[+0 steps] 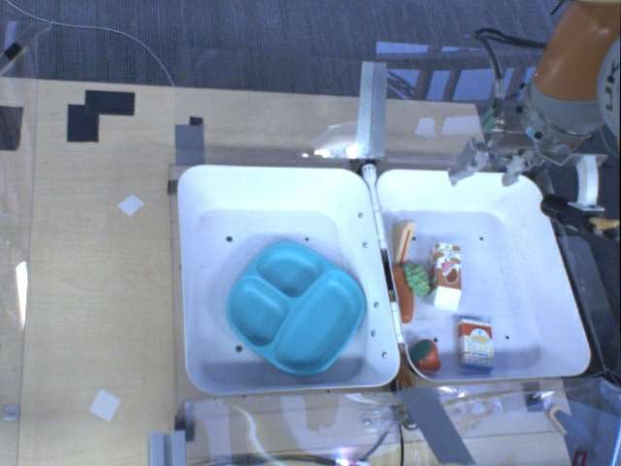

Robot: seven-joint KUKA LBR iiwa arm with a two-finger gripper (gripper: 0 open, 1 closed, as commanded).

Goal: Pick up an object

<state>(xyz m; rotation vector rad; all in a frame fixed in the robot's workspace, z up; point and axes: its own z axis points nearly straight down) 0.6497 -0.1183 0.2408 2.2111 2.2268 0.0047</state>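
**Fig. 1.** My jaws hang spread above the far edge of the right bin (519,250), with nothing between them. They are apart from every item. I judge this to be a start pose: held high and open so that I can come down over a target without brushing its neighbours. My wrist and its orange band (572,42) enter from the right.

The candidates lie in the near-left part of the right bin, well apart from my jaws:
- A red-and-white carton (446,265) lies flat near the middle.
- Just beside it sits a small green knobbly piece (417,280), which touches or nearly touches a slim orange-red piece (405,301) set along the divider.
- A tan stick (403,235) lies beyond them.
- Nearer the front are an orange carton (475,344) and a round red piece with a green top (424,355).

The orange carton looks the easiest target. It is a small, flat-sided box with printed faces, and it stands clear of the others. The cluster by the divider leaves little room for a finger.

The left bin (213,250) holds a blue three-part plate (296,306), which is wide and low and a poor fit for my span. Both bins rest on the pale table (87,260).
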